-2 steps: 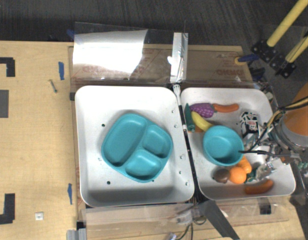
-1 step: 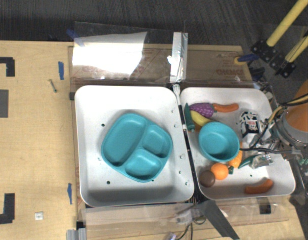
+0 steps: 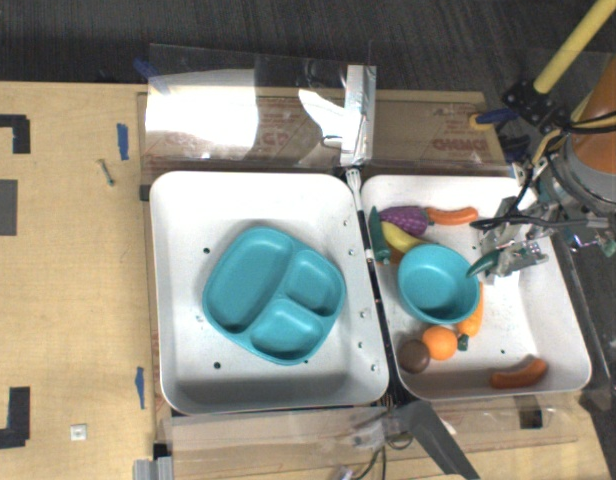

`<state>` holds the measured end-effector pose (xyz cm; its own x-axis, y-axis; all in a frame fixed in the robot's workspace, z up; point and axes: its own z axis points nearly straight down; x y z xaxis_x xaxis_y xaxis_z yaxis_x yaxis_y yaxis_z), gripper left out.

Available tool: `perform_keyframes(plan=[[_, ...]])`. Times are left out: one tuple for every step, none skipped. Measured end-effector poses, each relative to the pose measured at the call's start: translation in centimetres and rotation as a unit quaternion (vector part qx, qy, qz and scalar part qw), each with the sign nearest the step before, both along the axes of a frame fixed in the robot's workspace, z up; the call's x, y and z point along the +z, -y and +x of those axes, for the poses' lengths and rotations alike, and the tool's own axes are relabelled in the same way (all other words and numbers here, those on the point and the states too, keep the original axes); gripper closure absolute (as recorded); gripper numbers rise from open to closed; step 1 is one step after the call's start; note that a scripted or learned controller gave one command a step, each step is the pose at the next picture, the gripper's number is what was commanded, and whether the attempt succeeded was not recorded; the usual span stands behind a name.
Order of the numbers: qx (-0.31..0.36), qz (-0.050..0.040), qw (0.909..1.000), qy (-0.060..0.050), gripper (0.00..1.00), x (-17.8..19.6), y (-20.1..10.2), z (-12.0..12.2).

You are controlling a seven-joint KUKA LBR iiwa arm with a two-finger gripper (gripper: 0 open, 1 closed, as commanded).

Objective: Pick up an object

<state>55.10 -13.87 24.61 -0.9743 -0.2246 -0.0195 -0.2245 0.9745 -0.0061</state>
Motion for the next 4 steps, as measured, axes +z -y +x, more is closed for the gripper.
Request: perform_keyframes(plan=[[-0.002,0.0008,1.0,-0.006,0.0,-0.6,0.2,-0.3],[-0.03,0.001,0.9995,-0.005,0.0,-15.3,1.5,3.2],[0.0,-0.0004,1.0,-0.003,0.0,-15.5,-2.5,1.6],[0.069,-0.0009,0.9976,-0.003,0.0,-15.6,1.1,3.2]])
